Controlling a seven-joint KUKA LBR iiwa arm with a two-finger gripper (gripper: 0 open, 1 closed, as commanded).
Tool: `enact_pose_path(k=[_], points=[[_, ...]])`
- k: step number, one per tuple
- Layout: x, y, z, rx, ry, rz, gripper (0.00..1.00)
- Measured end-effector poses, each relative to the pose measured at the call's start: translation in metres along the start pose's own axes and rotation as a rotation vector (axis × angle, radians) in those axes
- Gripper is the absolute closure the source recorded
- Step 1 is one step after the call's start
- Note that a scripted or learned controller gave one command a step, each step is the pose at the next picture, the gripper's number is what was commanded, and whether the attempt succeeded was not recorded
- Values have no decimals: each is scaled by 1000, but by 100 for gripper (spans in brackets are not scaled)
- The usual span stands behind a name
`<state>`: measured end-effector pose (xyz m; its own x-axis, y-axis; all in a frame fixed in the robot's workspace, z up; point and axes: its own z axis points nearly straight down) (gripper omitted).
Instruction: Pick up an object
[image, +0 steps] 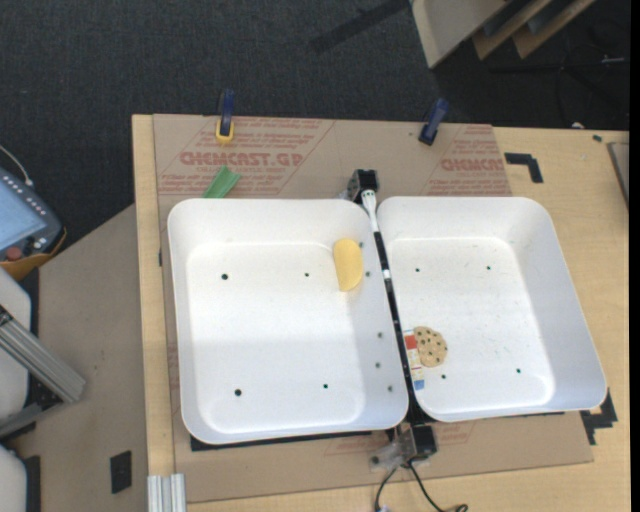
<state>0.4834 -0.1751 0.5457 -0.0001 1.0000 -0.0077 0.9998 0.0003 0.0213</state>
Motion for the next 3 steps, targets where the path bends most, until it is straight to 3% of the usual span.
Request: enact_pose_path(k=[1,2,3], points=[[1,2,-1,14,3,-1,100],[51,-2,125,35,12,-4,100],[104,-8,175,29,10,-5,100]])
